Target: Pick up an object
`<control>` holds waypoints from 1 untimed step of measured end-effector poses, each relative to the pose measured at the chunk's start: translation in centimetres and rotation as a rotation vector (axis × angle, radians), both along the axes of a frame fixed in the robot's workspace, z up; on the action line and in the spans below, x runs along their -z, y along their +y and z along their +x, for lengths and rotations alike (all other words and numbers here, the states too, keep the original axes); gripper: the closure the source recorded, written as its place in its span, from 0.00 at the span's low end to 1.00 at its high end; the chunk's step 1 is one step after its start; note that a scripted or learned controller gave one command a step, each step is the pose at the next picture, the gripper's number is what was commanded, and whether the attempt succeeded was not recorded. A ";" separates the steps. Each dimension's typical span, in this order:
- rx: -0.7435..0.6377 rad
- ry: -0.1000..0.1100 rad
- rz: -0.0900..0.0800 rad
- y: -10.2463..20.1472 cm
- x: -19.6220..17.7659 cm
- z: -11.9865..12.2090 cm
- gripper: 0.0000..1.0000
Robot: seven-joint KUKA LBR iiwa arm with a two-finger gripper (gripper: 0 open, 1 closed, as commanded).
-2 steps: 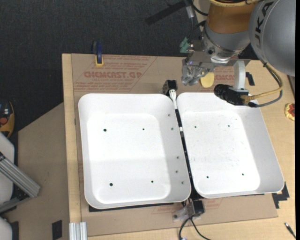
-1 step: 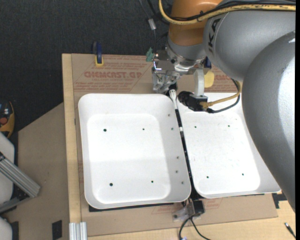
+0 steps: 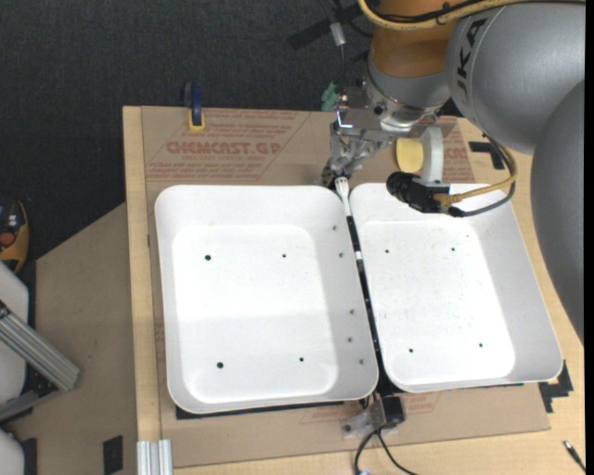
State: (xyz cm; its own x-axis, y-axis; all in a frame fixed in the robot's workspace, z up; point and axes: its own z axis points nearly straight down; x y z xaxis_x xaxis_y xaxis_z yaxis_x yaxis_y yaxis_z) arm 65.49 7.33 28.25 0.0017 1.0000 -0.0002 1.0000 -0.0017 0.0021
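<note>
At far end of seam btw left bin [image 3: 246,297] & right bin [image 3: 445,306], poised w/ gripper [image 3: 341,176] tip-down over the rims. Can't tell if clenched or released. Can't tell where target obj lies, so no bearing from tool, no long axis. Prob calls for re-aim down into a bin.

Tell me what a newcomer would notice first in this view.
The big grey arm with its orange band looms at top right, its gripper hanging over the far end of the seam between the bins. The left bin and right bin lie side by side, bright white on a brown board.
</note>
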 end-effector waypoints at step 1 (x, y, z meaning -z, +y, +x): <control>-0.001 -0.001 0.000 -1.4 -2.9 -1.5 1.00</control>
State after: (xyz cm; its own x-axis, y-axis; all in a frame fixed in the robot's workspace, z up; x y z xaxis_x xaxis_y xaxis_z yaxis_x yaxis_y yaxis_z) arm 64.01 5.95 31.17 0.0010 1.0000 0.0002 1.0000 -0.0010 0.0032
